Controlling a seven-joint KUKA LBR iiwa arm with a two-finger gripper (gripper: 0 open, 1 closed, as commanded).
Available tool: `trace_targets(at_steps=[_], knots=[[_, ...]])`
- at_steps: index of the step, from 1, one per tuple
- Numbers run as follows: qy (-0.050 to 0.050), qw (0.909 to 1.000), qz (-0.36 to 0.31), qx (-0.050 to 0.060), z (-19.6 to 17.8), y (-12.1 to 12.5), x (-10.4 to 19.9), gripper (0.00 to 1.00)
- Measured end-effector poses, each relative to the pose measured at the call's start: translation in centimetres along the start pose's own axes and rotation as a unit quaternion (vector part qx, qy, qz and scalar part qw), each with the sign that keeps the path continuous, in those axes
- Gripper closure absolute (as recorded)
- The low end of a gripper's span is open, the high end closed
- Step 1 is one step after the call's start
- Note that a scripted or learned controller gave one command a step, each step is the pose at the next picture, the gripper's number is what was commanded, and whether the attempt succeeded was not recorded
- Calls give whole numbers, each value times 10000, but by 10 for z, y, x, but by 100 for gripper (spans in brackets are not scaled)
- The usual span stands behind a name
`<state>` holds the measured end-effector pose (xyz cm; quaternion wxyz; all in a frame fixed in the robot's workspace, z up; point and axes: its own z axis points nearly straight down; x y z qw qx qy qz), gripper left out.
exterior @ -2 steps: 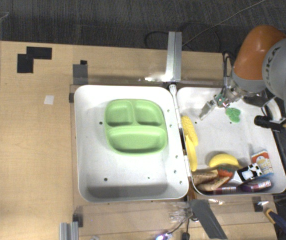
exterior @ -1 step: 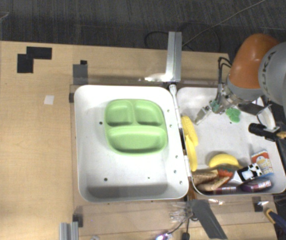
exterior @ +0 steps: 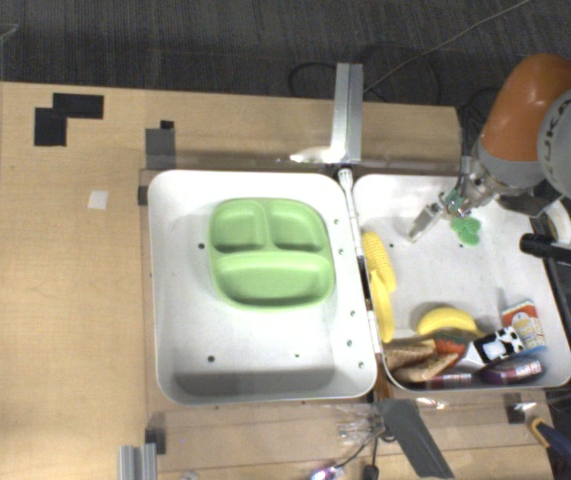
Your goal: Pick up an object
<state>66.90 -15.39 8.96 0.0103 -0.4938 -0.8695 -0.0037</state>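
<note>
Wooden bench (exterior: 65,298) carries two white bins: the left bin (exterior: 180,348) holds a green divided tray (exterior: 268,251), and the right bin (exterior: 555,358) holds corn (exterior: 378,280) along its left wall, a banana (exterior: 447,320), bread (exterior: 417,360), a small carton (exterior: 521,328) and other toys crowded at its near edge. Reaching in from the right, the arm (exterior: 535,118) has its gripper (exterior: 443,211) over the far part of the right bin, just beside a small green object (exterior: 467,230); whether the jaws are released or clenched, I cannot tell.
</note>
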Motion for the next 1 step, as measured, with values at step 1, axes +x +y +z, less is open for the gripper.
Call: trace_targets(at_steps=[1], knots=[[-138, 9949, -997, 103, 2, 18, 38, 0]])
